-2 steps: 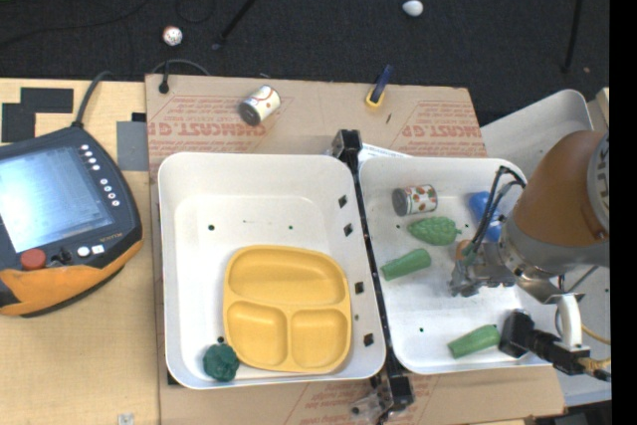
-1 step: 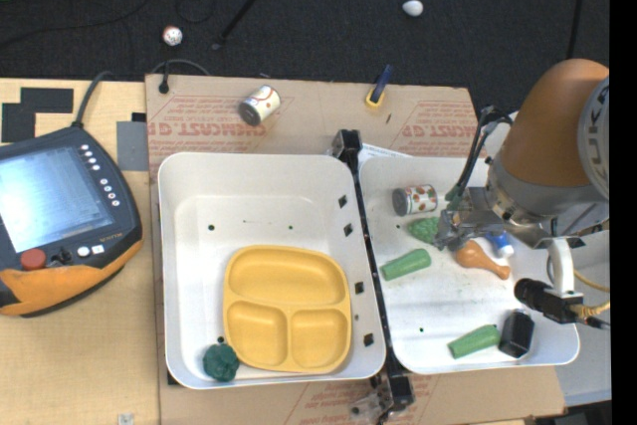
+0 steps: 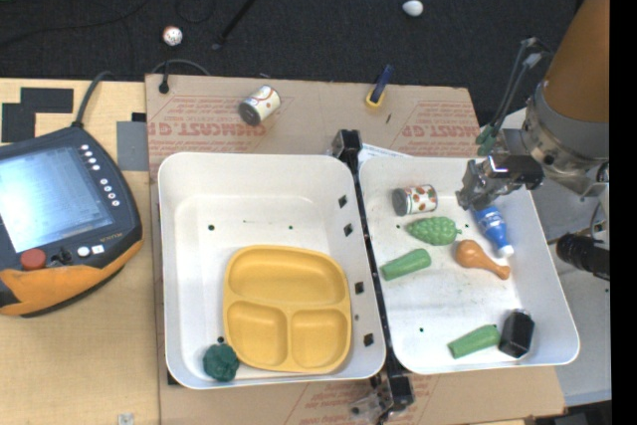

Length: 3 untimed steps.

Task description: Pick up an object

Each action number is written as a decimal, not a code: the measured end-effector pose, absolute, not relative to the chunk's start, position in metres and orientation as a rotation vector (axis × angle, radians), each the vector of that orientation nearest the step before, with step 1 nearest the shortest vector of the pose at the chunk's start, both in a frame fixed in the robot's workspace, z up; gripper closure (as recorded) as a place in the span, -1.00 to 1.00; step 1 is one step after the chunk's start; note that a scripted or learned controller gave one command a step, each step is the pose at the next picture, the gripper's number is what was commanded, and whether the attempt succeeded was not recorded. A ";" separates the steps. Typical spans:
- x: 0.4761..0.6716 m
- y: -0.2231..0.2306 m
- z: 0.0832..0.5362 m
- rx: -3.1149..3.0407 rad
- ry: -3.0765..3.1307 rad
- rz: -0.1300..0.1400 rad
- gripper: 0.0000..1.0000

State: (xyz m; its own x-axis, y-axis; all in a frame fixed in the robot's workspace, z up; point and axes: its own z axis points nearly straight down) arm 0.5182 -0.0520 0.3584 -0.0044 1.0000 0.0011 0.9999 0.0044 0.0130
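Note:
My gripper [image 3: 485, 184] hangs over the upper right part of the right bin [image 3: 557, 314], at the end of the grey arm with the orange band. Just below it lies a blue and white tube [image 3: 492, 228]; I cannot tell whether they touch. An orange drumstick-shaped toy [image 3: 482, 258] lies next to the tube. To the gripper's left are a small can on its side [image 3: 415, 200] and a green bumpy toy [image 3: 433, 231]. A green cylinder [image 3: 405, 264] lies mid-bin. Another green cylinder [image 3: 473, 340] and a black block [image 3: 516, 333] sit near the front right corner.
The left bin [image 3: 189, 214] holds a yellow compartment tray [image 3: 289, 307] and a dark green ball [image 3: 221, 361] at its front left. A can [image 3: 259, 104] and a blue-yellow tool [image 3: 378, 87] lie on the cardboard behind the bins. A teach pendant [image 3: 60, 214] rests at far left.

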 end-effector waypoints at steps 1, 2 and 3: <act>0.475 0.013 0.413 2.215 2.226 0.006 1.00; 0.476 0.009 0.469 2.220 2.219 0.005 1.00; 0.476 0.069 0.505 2.216 2.227 0.003 1.00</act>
